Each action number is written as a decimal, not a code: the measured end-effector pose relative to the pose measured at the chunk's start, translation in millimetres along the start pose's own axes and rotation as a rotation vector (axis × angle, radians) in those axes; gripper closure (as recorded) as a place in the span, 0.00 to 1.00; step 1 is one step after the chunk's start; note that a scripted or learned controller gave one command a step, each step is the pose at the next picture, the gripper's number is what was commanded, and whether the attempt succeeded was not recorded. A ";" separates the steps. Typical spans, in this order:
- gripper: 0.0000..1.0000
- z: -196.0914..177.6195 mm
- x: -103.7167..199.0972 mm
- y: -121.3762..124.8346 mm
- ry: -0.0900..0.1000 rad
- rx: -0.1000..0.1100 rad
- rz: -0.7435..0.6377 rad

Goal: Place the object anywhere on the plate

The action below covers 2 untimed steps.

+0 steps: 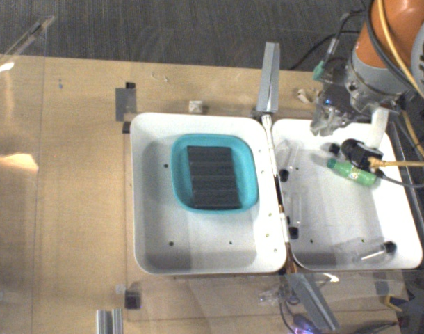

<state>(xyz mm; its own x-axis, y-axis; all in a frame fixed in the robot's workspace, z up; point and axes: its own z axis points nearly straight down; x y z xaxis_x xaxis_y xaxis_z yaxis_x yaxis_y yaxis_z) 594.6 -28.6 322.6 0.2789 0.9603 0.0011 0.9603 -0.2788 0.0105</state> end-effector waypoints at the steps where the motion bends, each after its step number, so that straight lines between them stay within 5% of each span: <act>1: 1.00 132.8 22.7 -44.5 0.000 0.008 -0.068; 2: 0.00 132.5 22.2 -44.2 0.001 0.008 -0.067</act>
<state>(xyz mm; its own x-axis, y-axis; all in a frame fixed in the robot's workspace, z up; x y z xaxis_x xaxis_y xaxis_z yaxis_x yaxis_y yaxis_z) 559.7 4.8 189.6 0.2137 0.9769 0.0012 0.9769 -0.2137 0.0030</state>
